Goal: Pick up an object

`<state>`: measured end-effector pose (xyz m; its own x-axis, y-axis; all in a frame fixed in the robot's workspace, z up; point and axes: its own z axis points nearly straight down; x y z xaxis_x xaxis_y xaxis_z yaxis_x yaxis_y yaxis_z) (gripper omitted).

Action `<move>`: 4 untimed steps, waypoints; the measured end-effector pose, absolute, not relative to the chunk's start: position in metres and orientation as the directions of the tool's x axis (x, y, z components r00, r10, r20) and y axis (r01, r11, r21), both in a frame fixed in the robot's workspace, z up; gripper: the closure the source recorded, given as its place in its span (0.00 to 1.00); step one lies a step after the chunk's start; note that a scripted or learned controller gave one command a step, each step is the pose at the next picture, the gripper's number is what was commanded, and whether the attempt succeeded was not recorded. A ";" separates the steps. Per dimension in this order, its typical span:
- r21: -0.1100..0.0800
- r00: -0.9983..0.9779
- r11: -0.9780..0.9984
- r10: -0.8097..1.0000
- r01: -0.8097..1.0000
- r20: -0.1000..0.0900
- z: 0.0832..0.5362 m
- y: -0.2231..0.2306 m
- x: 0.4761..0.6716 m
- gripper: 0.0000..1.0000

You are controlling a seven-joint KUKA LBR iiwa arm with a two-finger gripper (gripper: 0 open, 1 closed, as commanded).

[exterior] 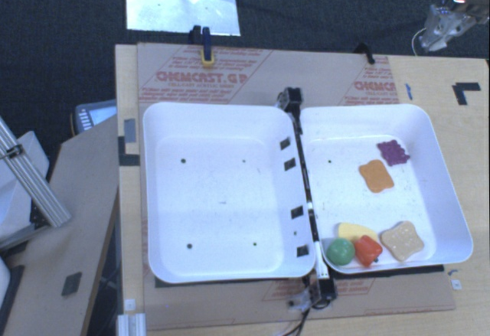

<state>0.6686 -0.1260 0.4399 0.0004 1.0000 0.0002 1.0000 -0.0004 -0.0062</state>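
Plastic-looking, light and stiff, the small red pepper-shaped toy (368, 250) at the right white bin's (429, 124) near edge probably suits a pinch across its middle; the hand's (448, 21) state is unclear.

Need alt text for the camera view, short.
Two shallow white bins sit side by side on a bench; the right bin holds a purple piece, an orange piece, a yellow piece, a green ball, a red piece and a toast slice. The gripper hangs beyond the bench's far right corner.
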 end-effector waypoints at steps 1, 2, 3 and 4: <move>0.014 -0.005 0.005 1.000 1.000 -0.003 0.542 -0.115 0.668 1.00; -0.007 0.002 -0.002 1.000 1.000 0.001 0.424 -0.153 0.668 1.00; 0.013 -0.006 0.006 1.000 1.000 -0.002 0.515 -0.130 0.669 1.00; -0.007 0.001 -0.001 1.000 1.000 0.001 0.392 -0.160 0.668 1.00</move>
